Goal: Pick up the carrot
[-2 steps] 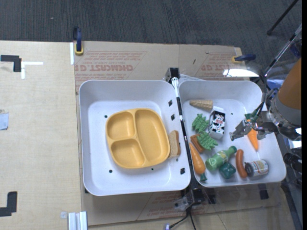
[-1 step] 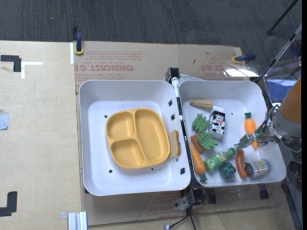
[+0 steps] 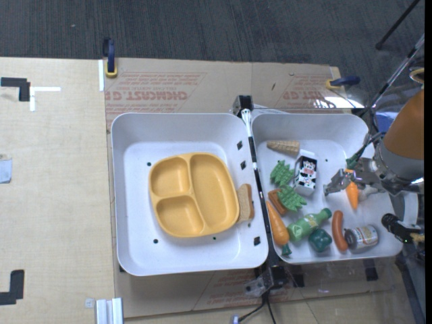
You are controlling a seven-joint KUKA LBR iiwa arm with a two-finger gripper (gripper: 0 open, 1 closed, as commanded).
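carrot (image 3: 352, 196) upright between claw (image 3: 347, 181) fingers (tip down)

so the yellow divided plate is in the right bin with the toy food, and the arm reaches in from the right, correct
Not quite. The camera view shows the yellow divided plate in the left bin, with a slice of bread at its edge. The toy food lies in the right bin, and the arm does reach in from the right.

We see even, bright overhead light — soft shadows only, faint glare on the white bins (image 3: 128, 181); detail stays slightly soft, the right edge blurrier.
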